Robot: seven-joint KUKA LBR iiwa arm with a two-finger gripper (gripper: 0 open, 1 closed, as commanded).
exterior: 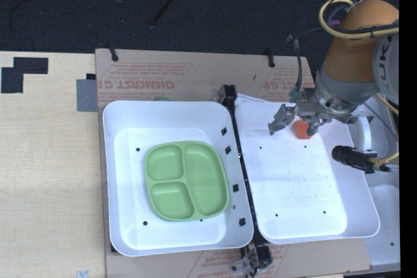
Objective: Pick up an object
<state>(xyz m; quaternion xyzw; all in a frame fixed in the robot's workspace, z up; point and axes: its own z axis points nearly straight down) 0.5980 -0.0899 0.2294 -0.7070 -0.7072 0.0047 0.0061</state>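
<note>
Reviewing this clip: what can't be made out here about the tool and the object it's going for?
- Orange object, camera view: partly covered by the tool, so its shape and kind are unclear.
- Grasp: whether the object sits between the tool's parts is too small to tell.
- Right bin: its far edge is hidden by the arm.

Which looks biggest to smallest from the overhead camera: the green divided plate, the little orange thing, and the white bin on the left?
1. Left white bin, largest.
2. Green divided plate, lying inside that bin.
3. Orange object, smallest by far, in the right bin by the gripper, which hides part of it.
</note>
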